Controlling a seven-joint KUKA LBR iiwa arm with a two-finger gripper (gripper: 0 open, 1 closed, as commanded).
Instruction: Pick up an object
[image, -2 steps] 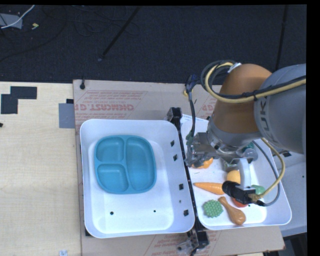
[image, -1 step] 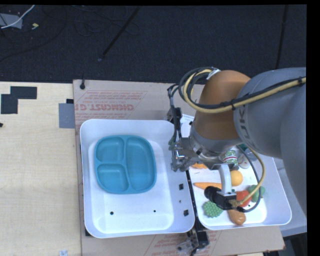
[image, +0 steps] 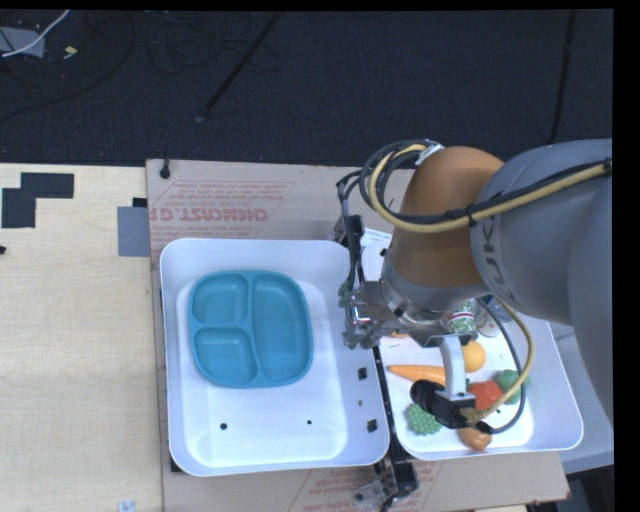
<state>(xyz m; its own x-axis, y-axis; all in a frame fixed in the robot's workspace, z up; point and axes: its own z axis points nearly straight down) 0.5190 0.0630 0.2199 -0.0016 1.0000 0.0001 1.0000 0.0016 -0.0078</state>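
The right white bin (image: 560, 425) holds several small toy foods. An orange carrot (image: 415, 373) lies near its middle, with a green bumpy piece (image: 423, 420) below it. A red piece (image: 487, 393), a yellow piece (image: 473, 355) and a small orange piece (image: 475, 437) lie further right. My gripper (image: 400, 325) hangs low over the upper left part of this bin, just above the carrot. The grey wrist with its orange band (image: 440, 210) covers most of it. Whether anything is held is hidden.
The left white bin (image: 190, 440) holds a blue divided plate (image: 250, 328) in its upper half. The wall between the two bins (image: 372, 400) runs just left of the gripper. Cardboard (image: 220, 205) lies under both bins.
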